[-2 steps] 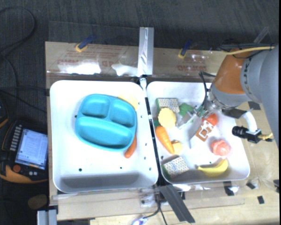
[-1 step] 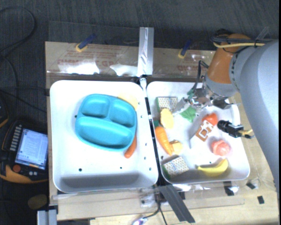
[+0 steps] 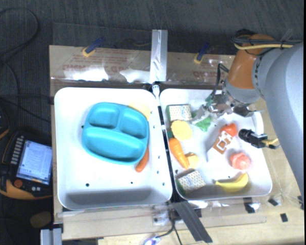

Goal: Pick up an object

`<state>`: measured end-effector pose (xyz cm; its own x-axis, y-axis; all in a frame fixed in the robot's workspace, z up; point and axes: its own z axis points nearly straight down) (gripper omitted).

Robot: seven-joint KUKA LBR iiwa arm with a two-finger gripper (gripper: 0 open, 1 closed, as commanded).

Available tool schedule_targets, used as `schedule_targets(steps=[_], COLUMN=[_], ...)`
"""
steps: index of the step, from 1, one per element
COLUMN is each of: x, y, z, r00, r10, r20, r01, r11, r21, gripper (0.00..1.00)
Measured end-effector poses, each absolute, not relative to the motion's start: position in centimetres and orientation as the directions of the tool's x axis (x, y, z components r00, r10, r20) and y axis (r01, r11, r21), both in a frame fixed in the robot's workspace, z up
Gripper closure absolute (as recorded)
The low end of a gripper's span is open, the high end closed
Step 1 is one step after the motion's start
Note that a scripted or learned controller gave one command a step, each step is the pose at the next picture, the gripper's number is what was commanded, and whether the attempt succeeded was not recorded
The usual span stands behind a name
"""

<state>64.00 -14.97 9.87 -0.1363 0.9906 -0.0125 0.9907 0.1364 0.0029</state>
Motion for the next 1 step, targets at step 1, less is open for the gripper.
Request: schedule_targets(steps=[1], x=[61.8], y=[-6.82], z=[18.34], r00=[-0.106], r10=[0.994], r20=[-0.002], r01=[0.994], r11=[0.106], r21=[-0.002], gripper=[1.0])
